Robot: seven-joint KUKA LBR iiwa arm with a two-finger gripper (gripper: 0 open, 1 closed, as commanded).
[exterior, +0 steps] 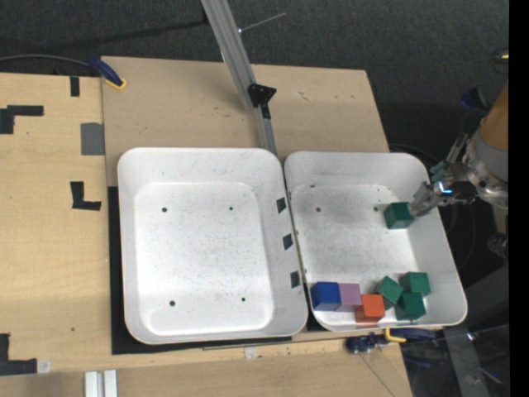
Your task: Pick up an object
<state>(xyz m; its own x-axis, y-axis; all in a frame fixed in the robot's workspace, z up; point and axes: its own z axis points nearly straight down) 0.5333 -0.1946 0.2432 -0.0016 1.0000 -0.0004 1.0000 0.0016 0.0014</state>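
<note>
Grey arm (pixel 488 172) with orange band (pixel 496 122), slim metallic claw (pixel 423 203), small blue-lit spot.

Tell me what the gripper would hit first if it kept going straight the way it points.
Most likely the green block right at the gripper tip, in the right bin; beyond it lies bare bin floor. Depth is hard to judge from above.

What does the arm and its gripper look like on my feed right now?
The arm enters at the right edge: an orange band above a grey metallic wrist section. Below it, the gripper is a small dark and silver assembly with a bluish glint and slim grey fingers. Finer markings are too blurred to read.
</note>
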